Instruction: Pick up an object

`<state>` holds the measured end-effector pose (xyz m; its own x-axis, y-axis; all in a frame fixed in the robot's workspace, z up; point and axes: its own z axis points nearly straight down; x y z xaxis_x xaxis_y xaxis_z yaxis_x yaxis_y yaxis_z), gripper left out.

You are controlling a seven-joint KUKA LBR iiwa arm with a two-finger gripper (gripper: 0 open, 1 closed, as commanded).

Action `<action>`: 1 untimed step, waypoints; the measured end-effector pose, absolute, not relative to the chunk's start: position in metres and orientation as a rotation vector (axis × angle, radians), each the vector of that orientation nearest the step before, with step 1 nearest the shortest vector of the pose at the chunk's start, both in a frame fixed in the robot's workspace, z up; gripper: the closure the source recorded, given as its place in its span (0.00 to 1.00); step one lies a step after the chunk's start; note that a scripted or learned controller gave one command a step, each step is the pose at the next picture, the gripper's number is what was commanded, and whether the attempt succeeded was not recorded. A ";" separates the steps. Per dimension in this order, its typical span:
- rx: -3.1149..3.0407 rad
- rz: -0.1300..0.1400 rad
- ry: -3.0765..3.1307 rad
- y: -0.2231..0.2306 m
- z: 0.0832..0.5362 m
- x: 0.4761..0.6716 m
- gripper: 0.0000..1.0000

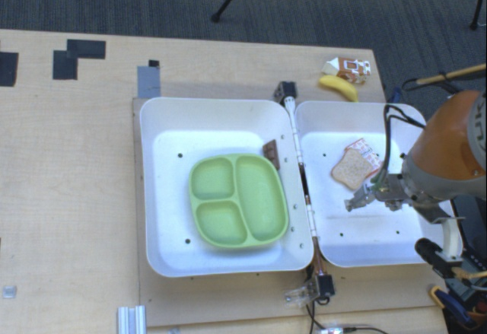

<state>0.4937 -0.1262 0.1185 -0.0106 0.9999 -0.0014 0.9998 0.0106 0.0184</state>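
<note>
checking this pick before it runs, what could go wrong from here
1. The slice of bread lies flat in the right bin, so the gripper, just below it in the view, may slide over it.
2. A small packet touches the bread and could get dragged or grabbed with it.

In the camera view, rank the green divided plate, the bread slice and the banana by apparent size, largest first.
1. Green divided plate, by far the largest.
2. Bread slice.
3. Banana, narrowly the smallest; it lies farther from the camera, so that gap is uncertain.
</note>
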 end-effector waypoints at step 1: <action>2.214 0.006 2.220 -0.087 0.087 0.489 0.00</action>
<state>0.4888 -0.0866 0.0866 -0.0029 1.0000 -0.0019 1.0000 0.0029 0.0074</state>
